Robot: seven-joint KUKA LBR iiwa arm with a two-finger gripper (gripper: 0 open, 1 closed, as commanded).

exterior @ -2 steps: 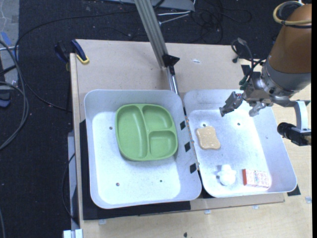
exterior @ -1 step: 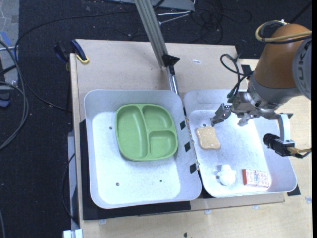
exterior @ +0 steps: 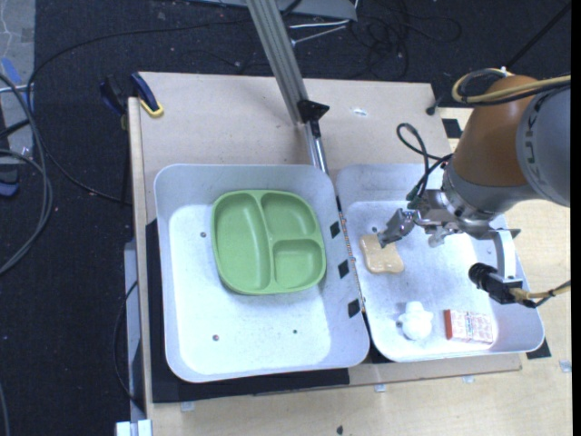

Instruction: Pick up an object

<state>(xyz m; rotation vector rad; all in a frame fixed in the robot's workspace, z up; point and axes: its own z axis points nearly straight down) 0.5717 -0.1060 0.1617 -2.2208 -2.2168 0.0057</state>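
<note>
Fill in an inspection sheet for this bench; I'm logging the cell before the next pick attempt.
Surface: wooden bench bearing left bin and right bin.
Job's things: tan block, white lump and red-and-white packet in the right bin.
Clutter: green divided tray in the left bin.
Grippers: gripper just above the tan block, nothing seen held.
Cables: black cable looping at the wrist; more on the floor.
Surroundings: dark carpet, metal pole.

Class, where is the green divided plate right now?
The green plate sits in the left bin, toward its upper middle, across the divide from the tan piece.
</note>
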